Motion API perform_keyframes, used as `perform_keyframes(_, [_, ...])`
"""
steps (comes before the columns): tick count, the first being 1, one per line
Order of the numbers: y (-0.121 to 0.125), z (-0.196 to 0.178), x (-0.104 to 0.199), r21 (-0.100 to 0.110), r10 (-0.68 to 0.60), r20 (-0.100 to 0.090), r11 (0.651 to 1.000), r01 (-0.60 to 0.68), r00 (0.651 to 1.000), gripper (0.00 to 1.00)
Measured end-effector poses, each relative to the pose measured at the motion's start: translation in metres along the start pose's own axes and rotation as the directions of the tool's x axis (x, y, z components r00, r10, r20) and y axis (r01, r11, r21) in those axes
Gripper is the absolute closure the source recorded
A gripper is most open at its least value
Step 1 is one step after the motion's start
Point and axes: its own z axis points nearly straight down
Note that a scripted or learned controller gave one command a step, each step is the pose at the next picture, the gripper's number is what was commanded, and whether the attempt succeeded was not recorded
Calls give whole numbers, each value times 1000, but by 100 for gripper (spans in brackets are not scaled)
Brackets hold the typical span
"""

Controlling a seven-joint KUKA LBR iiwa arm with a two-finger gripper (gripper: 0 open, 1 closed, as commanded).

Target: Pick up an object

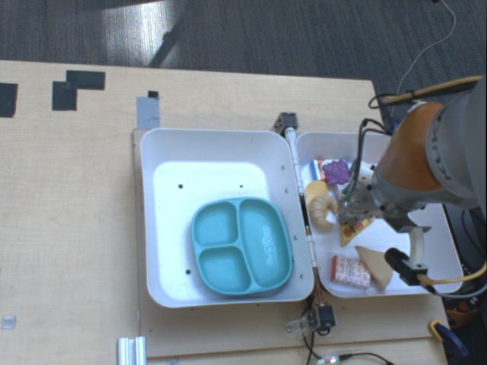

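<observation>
The right bin (456, 276) on the pale worktop (68, 226) held a small heap of objects: a purple lumpy piece (335, 172) toward twelve o'clock, a tan, rounded pastry-like piece (320, 204) at its nine o'clock side against the divider, a yellow and red scrap (351, 230) near the middle, a tan wedge (375, 263) and a red-and-white printed packet (350, 271) toward six o'clock. The pincer (354, 210) hung low over the middle of that heap, beneath the grey arm with its orange band (407, 154), which came in from three o'clock. Whether it was wide, narrow or holding anything could not be told, since the wrist hid it. The pastry-like piece lay just beside it at nine o'clock, the purple piece near it at eleven o'clock, the yellow and red scrap just below it at six o'clock, the wedge and packet a little farther off toward five and six. The left bin (163, 204) held a teal three-compartment plate (242, 245), lying flat toward its five o'clock corner
</observation>
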Motion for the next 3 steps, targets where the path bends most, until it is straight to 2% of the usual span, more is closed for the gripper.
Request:
perform_keyframes(1, [38,-83,63,19,-3,-9,1000,3,1000,100])
perform_keyframes(2, [38,-83,62,20,-2,-8,1000,2,1000,0])
perform_keyframes(3, [34,-3,4,0,-2,-2,1000,2,1000,0])
